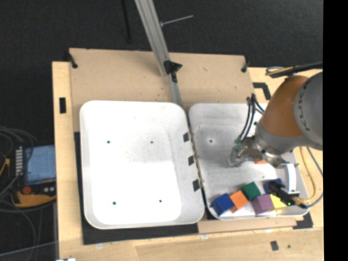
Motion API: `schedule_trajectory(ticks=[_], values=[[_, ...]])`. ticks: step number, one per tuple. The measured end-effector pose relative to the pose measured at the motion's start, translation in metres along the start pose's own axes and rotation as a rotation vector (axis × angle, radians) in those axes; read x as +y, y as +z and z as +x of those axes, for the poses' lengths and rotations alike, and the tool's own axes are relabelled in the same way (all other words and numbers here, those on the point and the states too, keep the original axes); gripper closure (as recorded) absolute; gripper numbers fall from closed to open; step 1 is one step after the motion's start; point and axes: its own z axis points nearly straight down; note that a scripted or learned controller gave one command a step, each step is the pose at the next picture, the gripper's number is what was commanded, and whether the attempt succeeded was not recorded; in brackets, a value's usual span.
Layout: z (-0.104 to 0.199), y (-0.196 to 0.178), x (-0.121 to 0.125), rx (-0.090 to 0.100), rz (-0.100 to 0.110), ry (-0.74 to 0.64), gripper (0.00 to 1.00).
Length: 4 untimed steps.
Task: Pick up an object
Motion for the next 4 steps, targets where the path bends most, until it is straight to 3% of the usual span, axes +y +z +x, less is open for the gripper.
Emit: schedule_trajectory(ticks=[2, 3, 4], values=[[0.003, -0.09, -0.001, -0.002, -0.001, -0.013, 1.0], [0.002, -0.112, 0.001, -0.001, 0.002, -0.014, 1.0], [0.055, -0.124, 0.006, 0.0, 0.001, -0.018, 1.0]])
